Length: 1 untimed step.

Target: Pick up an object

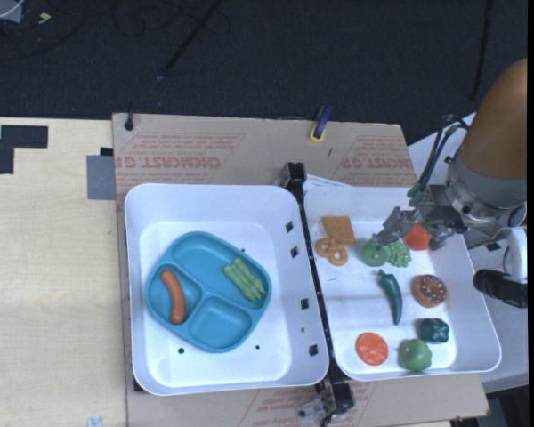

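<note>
Broccoli (397, 254) lies in the right bin (481, 345) — bench (44, 265) pale wood.

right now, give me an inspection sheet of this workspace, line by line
surface: two white bins side by side on cardboard; left bin, right bin.
job's things: right bin holds cracker, pretzel, broccoli, chili pepper, donut, tomato slice, green apple, dark green pepper, small red piece.
clutter: blue divided plate in left bin, with sausage and green beans.
grippers: gripper low over the broccoli; grasp cannot be told.
cables: black cables on the dark floor behind.
surroundings: yellow-blue clamp on the cardboard's far edge.
</note>
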### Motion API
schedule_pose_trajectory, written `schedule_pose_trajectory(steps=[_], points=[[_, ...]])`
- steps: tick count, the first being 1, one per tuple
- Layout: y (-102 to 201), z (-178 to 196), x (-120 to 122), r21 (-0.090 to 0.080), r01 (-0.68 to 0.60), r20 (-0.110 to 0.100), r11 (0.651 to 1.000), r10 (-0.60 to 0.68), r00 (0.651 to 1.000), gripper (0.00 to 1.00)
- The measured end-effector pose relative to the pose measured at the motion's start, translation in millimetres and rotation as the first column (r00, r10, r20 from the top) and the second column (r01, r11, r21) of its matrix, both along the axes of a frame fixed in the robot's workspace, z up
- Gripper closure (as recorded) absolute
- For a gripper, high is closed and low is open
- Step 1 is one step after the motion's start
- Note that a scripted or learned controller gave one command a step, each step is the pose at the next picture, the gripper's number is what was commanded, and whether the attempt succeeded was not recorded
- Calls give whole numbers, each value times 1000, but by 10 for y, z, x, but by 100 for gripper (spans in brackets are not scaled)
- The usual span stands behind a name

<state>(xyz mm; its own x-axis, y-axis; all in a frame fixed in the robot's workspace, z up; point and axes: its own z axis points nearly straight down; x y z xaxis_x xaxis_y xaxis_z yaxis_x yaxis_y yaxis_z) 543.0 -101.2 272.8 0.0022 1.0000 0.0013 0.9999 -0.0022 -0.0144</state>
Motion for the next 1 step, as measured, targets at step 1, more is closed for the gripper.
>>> schedule_pose_trajectory(steps=[1], points=[[1,65,18,-1,-2,11,1000,2,1000,0]])
